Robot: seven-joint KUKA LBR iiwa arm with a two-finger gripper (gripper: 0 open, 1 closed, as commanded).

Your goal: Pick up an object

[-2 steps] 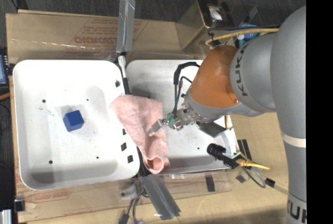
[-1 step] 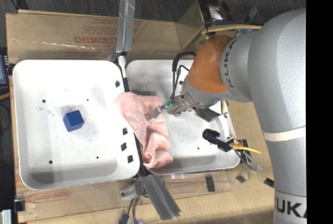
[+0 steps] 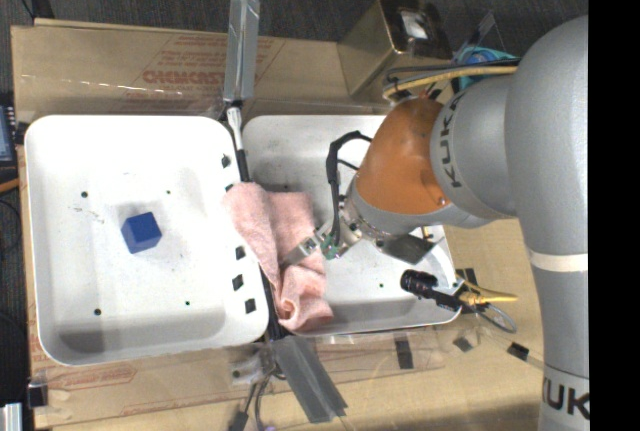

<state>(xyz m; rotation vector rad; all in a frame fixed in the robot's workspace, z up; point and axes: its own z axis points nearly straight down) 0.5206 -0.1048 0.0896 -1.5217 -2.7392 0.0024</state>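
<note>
A pink cloth (image 3: pixel 278 237) lies crumpled along the left side of the right bin (image 3: pixel 300 134), partly draped over the wall between the two bins. My gripper (image 3: pixel 325 245) is low in the right bin, at the cloth's right edge and touching or nearly touching it. The orange-banded wrist hides much of the gripper from above. A small blue cube (image 3: pixel 141 231) sits by itself in the left bin (image 3: pixel 60 149), left of its middle and far from the gripper.
The arm's bulky grey body covers the right half of the right bin. A brown box (image 3: pixel 395 39) stands behind the bins on the cardboard-covered bench. Grey tape strips run along the divider at the back and front.
</note>
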